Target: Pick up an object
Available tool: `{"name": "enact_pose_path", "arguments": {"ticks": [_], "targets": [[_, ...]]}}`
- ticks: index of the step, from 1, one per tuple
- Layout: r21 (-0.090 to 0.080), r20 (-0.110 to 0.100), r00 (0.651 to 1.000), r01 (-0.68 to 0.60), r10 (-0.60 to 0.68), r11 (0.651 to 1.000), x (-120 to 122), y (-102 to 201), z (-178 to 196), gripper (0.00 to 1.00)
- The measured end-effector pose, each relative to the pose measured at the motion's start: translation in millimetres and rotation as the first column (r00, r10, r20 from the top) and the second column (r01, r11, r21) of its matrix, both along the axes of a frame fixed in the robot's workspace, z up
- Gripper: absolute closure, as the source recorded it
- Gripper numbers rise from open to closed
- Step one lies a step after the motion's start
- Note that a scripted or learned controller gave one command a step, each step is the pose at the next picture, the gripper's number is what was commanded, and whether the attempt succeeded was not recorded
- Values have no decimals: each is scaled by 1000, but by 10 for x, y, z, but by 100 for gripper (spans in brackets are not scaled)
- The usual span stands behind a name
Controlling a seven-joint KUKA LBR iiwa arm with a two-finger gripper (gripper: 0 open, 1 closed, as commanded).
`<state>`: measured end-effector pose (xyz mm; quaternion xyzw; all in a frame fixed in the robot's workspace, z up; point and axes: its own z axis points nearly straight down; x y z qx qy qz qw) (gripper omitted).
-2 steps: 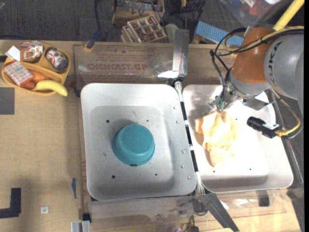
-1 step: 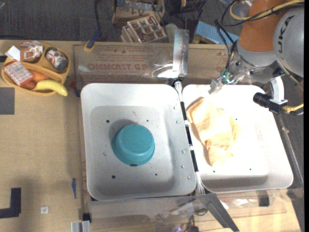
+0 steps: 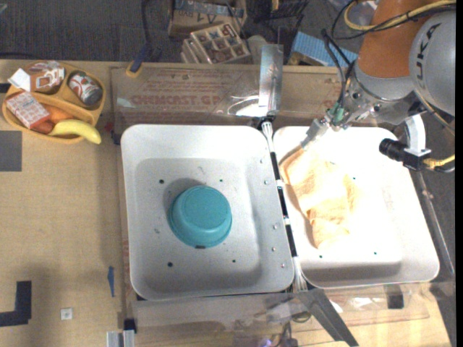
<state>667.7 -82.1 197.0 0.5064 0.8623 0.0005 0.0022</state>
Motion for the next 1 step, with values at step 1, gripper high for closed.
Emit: {"name": "enact_pose_path", "arguments": {"ticks": [1], "targets": [[0, -2, 998, -61, 61, 998, -83, -587, -917, 0]]}}
